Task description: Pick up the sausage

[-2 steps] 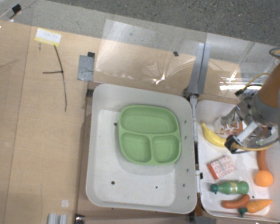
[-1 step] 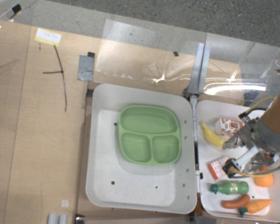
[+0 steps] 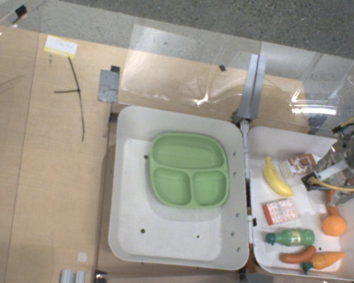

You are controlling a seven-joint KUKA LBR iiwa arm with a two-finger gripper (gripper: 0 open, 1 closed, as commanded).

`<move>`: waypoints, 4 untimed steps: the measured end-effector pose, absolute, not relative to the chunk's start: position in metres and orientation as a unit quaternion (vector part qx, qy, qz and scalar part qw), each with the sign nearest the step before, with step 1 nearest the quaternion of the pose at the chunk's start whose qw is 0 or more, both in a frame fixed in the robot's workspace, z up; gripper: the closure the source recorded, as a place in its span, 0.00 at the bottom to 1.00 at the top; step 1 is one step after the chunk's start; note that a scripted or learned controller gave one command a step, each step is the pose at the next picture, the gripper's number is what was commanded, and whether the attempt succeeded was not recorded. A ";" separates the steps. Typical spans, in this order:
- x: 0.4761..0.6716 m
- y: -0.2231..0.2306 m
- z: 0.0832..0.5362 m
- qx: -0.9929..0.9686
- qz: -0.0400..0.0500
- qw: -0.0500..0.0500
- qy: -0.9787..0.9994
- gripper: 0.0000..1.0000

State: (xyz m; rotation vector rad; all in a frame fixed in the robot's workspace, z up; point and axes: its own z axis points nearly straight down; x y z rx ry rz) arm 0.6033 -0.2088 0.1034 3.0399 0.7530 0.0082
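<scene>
You have not picked up the sausage (image 3: 296,255) yet. It lies on the floor of the right bin (image 3: 256,182), close to that bin's near edge, just below the green bottle (image 3: 291,238) and touching or nearly touching the carrot (image 3: 326,260) on its right. Nothing grips it.

Your jaws (image 3: 327,174) sit over the far right part of the same bin, close to the right edge of the counter, above the orange (image 3: 334,225) and just right of the small snack packet (image 3: 301,164). The sausage is well apart from them, toward the near edge. How wide the jaws stand you cannot tell from this slant; the metal parts blur together, and nothing can be seen clamped in them.

So the whole job is left, in my judgement: travel toward the near edge, descend beside the bottle, close, lift. The banana (image 3: 277,177) and the red box (image 3: 280,212) lie between, low enough to pass over. The left bin (image 3: 118,181) carries a green divided plate (image 3: 190,170), out of your way.
</scene>
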 end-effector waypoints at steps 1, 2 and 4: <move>0.508 -0.222 0.091 0.974 0.001 0.001 0.227 0.00; 0.460 -0.163 0.092 0.955 0.003 0.001 0.296 0.00; 0.485 -0.129 0.105 0.995 0.005 0.001 0.104 1.00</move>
